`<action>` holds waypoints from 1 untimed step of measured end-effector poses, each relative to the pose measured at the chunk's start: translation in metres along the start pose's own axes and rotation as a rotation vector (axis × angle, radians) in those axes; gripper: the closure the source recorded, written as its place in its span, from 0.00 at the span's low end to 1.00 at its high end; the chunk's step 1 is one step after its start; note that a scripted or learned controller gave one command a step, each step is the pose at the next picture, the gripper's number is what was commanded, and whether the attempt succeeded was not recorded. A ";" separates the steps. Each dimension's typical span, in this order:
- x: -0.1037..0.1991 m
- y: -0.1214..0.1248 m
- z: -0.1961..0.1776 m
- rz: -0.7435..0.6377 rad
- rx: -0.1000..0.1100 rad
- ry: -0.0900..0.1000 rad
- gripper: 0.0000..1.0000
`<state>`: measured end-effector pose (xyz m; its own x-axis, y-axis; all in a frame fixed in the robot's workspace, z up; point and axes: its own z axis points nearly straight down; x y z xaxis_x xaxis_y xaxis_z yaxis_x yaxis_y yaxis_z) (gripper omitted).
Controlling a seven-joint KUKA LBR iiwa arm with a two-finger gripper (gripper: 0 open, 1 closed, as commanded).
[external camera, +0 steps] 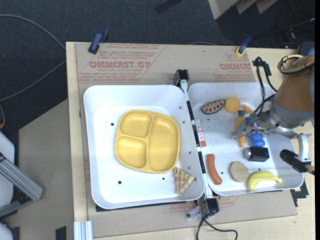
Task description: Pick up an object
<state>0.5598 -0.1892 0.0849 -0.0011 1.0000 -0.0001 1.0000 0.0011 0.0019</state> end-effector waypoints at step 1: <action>-0.001 0.000 -0.009 0.002 0.000 -0.001 1.00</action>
<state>0.5595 -0.1898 0.0944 0.0005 1.0000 -0.0010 1.0000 -0.0005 0.0022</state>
